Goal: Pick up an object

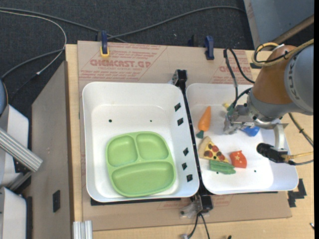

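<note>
1. The hand (238, 122) hangs low over the far part of the right bin (259, 183); whether it is spread or pressed together I cannot tell.
2. A blue object (250, 130) lies just beside the hand, on its near right side, partly hidden.
3. An orange carrot (205, 118) lies left of the hand.
4. Nearer in that bin: a pizza slice (213, 151), a green piece (222, 167) and a red piece (239, 159).
5. The left bin (94, 133) holds a green divided plate (141, 162).
</note>
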Motion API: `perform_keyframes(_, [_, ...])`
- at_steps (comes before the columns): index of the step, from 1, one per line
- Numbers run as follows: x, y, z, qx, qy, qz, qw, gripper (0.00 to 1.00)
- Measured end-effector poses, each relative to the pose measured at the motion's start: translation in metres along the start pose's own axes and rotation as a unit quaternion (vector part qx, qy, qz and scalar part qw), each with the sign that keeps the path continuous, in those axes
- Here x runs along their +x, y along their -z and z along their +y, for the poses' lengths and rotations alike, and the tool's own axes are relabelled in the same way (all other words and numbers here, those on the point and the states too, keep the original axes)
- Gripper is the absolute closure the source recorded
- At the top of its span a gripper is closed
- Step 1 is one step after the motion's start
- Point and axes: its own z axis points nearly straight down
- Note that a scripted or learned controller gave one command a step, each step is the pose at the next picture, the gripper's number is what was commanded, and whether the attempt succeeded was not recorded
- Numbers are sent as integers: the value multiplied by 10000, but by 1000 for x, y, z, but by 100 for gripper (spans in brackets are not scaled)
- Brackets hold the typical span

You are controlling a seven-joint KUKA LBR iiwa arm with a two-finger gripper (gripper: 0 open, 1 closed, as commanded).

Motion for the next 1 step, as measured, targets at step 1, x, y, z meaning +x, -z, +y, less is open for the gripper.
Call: perform_keyframes(1, [6, 62, 5, -30, 15, -13, 10000, 100])
